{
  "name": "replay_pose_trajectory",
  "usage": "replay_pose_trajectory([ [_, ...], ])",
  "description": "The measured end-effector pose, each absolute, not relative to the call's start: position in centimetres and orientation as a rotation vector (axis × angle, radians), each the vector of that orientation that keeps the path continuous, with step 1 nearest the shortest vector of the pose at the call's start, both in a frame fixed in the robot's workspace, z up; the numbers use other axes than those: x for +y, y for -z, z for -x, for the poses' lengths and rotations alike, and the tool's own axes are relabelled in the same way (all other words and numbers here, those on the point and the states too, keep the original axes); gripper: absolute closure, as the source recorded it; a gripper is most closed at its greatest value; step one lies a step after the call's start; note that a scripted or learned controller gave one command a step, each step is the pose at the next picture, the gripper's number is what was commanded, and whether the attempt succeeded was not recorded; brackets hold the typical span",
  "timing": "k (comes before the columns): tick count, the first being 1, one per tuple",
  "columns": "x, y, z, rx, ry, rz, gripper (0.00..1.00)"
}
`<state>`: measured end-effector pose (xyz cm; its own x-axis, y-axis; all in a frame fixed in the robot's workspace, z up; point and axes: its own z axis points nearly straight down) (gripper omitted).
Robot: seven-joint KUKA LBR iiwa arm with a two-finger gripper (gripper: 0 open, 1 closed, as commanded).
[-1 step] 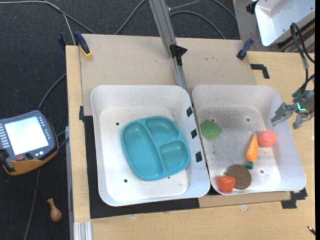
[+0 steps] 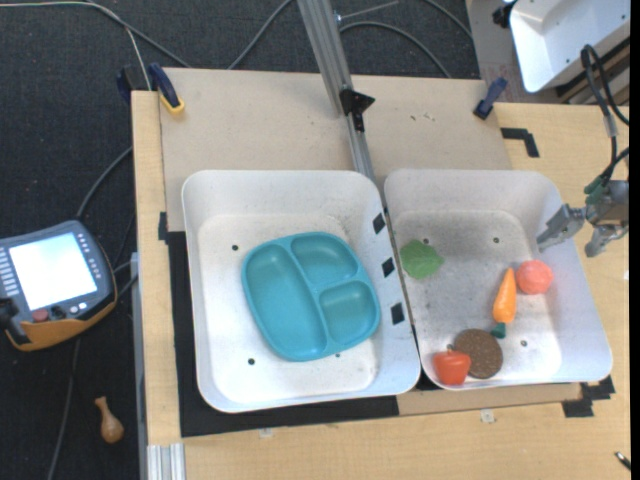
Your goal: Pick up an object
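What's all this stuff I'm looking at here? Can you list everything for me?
Bins: two, white, side by side on the bench.
Divided tray: one, teal, in the left bin.
Leafy toy: one, green, right bin, near its left wall.
Carrot: one, orange, right bin.
Ball: one, pink, touching the carrot.
Disc: one, brown, right bin's front.
Red piece: one, beside the disc.
Handheld screen: one, grey and orange, on the floor at left.
Gripper: one, grey, over the right bin's right rim.

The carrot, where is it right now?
The carrot lies in the right bin, toward its right side. It sits just left of the pink ball and above the brown disc.
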<state>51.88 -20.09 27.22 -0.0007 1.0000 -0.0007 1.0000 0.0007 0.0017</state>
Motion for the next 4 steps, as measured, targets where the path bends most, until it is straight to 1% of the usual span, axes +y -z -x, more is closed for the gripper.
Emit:
replay_pose_trajectory([
  [1, -20.7, -22.3, -51.1, 2.224, 0.003, -2.227, 0.0],
  [2, -19.6, -17.1, -51.3, 2.228, 0.003, -2.225, 0.0],
  [3, -20.5, -12.0, -50.8, 2.225, 0.004, -2.228, 0.0],
  [4, -20.5, -13.4, -51.1, 2.221, -0.003, -2.222, 1.0],
])
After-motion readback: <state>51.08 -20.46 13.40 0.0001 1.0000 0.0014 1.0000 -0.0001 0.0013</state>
